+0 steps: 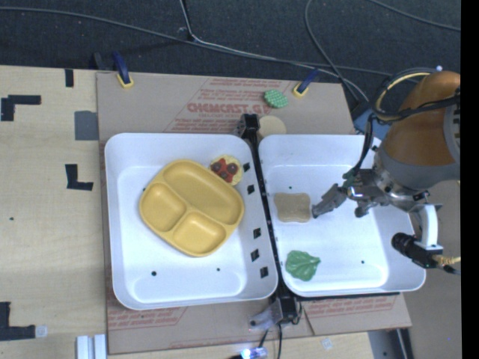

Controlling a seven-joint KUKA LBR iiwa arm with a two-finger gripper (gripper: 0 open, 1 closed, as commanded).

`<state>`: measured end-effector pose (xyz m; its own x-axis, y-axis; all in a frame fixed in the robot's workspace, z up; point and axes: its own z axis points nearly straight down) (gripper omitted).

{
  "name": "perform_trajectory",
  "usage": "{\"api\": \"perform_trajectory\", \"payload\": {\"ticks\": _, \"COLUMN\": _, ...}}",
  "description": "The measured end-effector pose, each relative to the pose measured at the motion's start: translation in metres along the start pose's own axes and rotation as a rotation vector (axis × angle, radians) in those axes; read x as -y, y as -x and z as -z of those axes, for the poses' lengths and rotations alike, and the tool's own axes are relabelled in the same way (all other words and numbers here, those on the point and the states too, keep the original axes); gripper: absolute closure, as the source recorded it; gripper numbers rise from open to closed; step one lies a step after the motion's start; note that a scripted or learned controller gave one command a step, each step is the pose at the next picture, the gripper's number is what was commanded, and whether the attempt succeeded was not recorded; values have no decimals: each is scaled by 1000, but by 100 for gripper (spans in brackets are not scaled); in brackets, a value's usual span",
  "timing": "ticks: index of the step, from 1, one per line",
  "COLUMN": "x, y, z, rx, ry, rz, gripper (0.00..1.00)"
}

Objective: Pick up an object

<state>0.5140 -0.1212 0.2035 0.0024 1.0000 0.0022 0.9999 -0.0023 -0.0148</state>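
The gripper (338, 200) is hanging over the right bin (374, 275), toward its 3 o'clock side, with one dark finger (323, 203) reaching out toward 9 o'clock and ending just beside the tan sponge (292, 207); I cannot tell how far the fingers are standing apart, and nothing is showing between them. The sponge is lying near the bin's 9 o'clock wall, leaving little room there, while bare white floor is lying open between it and the green leaf (301, 264), which is sitting at about 7 o'clock. In the left bin (127, 275) a yellow divided tray (191, 206) is taking up the middle, with a small reddish item (226, 168) at its 1 o'clock corner, too small to identify. The arm (419, 137) is covering the right bin's 3 o'clock rim.
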Motion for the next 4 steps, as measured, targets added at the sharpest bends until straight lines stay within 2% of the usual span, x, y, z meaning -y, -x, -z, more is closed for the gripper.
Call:
{"api": "perform_trajectory", "payload": {"ticks": 1, "x": -3, "y": 0, "z": 7, "rx": 2, "ry": 13, "rz": 4, "gripper": 0}}
{"api": "perform_trajectory", "payload": {"ticks": 3, "x": -19, "y": 3, "z": -111, "rx": 2, "ry": 9, "rz": 3, "gripper": 0}}
{"api": "perform_trajectory", "payload": {"ticks": 4, "x": -20, "y": 3, "z": -118, "rx": 3, "ry": 14, "rz": 3, "gripper": 0}}
